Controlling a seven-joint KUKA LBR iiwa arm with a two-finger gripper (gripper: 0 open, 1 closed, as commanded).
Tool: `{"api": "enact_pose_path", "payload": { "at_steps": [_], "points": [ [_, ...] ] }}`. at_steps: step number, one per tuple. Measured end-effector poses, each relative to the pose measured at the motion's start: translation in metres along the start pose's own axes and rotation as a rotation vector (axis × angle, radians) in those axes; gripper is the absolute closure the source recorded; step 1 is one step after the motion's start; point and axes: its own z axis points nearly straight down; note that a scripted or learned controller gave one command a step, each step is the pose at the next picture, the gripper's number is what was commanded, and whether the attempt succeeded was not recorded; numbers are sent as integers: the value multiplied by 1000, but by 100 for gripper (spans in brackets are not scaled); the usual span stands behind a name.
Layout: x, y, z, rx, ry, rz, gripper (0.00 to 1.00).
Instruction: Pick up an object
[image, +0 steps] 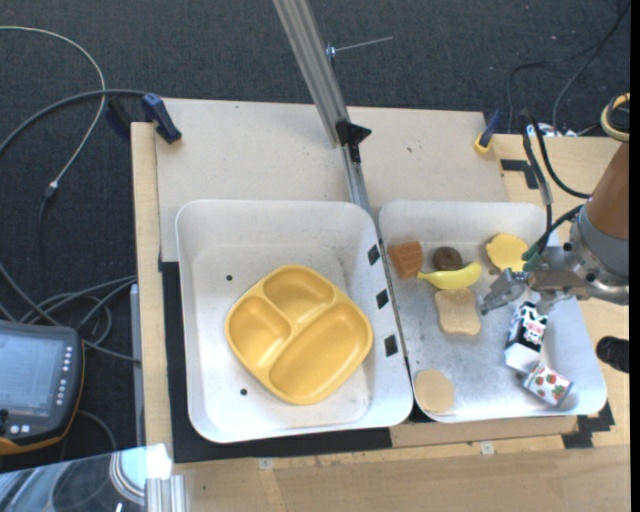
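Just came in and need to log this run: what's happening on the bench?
A grey robot arm with an orange band reaches into the right white bin, its gripper low among toy foods: a yellow banana, a tan bread slice, a black-and-white carton. It holds nothing visibly. The left white bin contains a yellow divided plate.

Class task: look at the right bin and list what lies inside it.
Inside the right bin: a banana, brown block, dark ball, yellow piece, toast, round cookie, two cartons. The claw hides whatever lies beneath it.
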Motion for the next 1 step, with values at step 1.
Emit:
{"api": "enact_pose_path", "payload": {
  "at_steps": [1],
  "points": [
    [-40, -14, -20, -5, -4, 3, 0]
  ]
}}
